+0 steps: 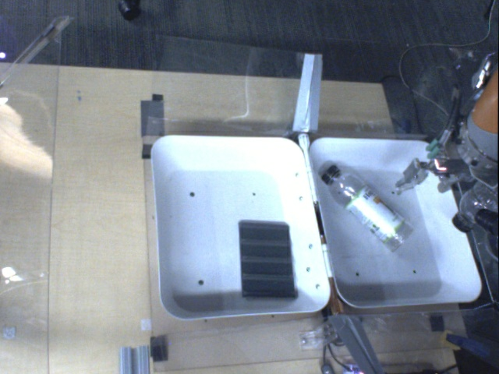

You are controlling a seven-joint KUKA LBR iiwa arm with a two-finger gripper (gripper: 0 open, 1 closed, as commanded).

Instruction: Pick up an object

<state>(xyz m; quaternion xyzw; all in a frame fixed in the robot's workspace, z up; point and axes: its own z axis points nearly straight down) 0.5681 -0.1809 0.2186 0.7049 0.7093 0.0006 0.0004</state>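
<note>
Bottle (365, 207), clear plastic with a dark cap and a pale label showing green print, lies on its side in the right bin (460, 283). Its long axis runs on a diagonal, the cap pointing to the bin's upper left corner and the base to the lower right. The body is a slim cylinder, glossy and see-through. The gripper (412, 178) hangs above the bin's upper right part, near the bottle but apart from it, and nothing sits between its thin metallic fingers; how wide they stand I cannot tell. In the left bin (168, 209) rests a black rectangular block (267, 259) with ribbed, matte ridges across its top.
</note>
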